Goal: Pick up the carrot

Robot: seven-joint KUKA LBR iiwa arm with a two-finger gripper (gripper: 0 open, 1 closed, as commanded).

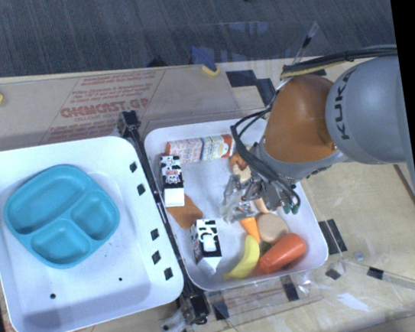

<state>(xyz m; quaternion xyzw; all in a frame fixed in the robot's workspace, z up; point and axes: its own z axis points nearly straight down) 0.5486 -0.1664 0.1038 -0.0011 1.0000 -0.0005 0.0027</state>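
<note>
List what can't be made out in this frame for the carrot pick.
- Gripper: fingers blurred in the camera view; open or shut unclear.
- Small orange carrot: upper part hidden under the gripper; contact unclear.
- Right white bin: upper right covered by the grey arm.

Arm [317, 125] hides part of right bin [308, 220].

In the left bin [4, 253] below me lies a blue divided plate [60, 214]. In the right bin [176, 139] I see a banana [245, 260] at the near edge, a red pepper [286, 250] just beside it, and a carton [199, 149] along the far wall.
</note>
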